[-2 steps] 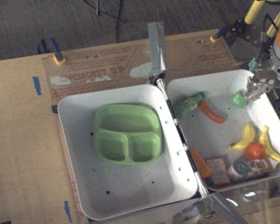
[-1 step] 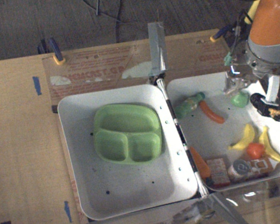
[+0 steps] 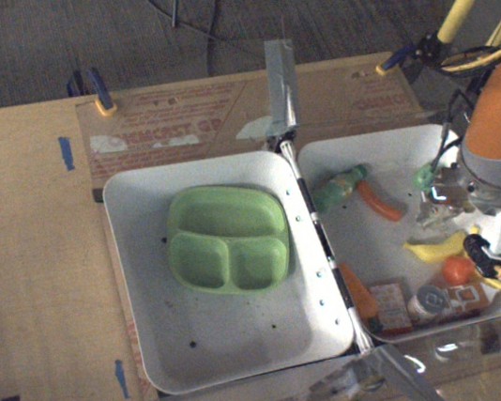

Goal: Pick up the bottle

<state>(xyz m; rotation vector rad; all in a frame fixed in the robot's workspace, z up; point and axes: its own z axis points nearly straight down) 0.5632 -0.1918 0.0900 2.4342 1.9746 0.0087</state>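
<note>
green bottle (image 3: 339, 189) in rt bin (image 3: 366, 149)

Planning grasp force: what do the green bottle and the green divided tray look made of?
The green bottle, lying in the right bin, looks like glossy moulded plastic, given its bright highlight; glass cannot be ruled out. The divided tray looks like matte plastic: uniform colour, soft rounded edges, no sharp glare.
</note>
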